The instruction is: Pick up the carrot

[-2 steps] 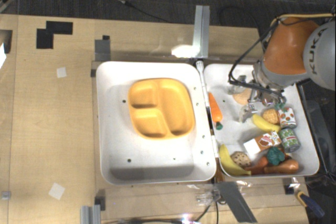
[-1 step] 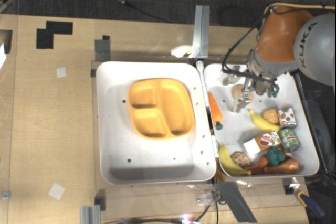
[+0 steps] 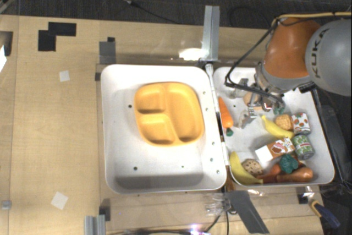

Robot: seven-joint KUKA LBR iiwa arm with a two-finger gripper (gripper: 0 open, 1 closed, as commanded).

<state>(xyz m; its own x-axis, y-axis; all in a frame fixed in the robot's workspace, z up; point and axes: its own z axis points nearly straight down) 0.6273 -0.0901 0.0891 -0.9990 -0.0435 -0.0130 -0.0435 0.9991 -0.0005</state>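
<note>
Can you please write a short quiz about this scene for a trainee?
1. True or false: the carrot lies in the right bin.
2. Which item sits in the left bin? A) can B) yellow plate C) banana
3. Fill in: the carrot lies along the right bin's ____ wall.

Key: 1 true, near the end effector. 2 B, the yellow plate. 3 left.

Pincer (image 3: 251,113) beside carrot (image 3: 224,114)

Orange carrot (image 3: 224,114), lengthwise along right bin's left wall, green end prob. nearest camera.
</note>
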